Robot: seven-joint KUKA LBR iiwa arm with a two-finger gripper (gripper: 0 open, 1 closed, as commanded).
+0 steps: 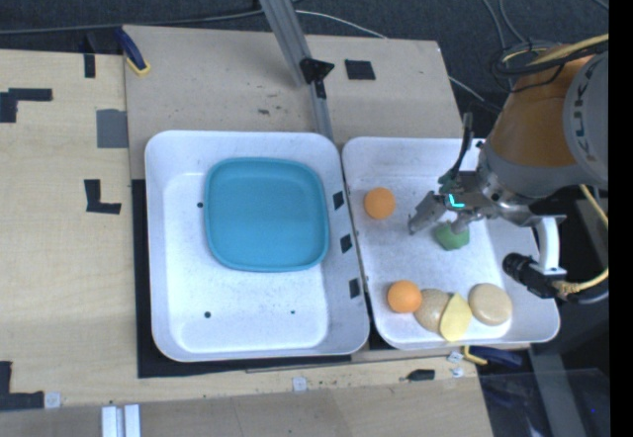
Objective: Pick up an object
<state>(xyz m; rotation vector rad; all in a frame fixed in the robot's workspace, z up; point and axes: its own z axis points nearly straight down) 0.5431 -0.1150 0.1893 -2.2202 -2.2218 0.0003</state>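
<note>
Pale wood covered the desk, which carried 2 white bins side by side. A blue plate lay in the left bin. Over the right bin, the end effector hung just above a green object, its fingers spread and holding nothing. Nearby lay 2 orange balls, a yellow piece and 2 beige lumps.

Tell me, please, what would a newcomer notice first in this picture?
Probably the large blue plate lying in the left bin. Next, the grey and orange arm over the right bin, its gripper just above a small green object, with orange balls nearby.
</note>
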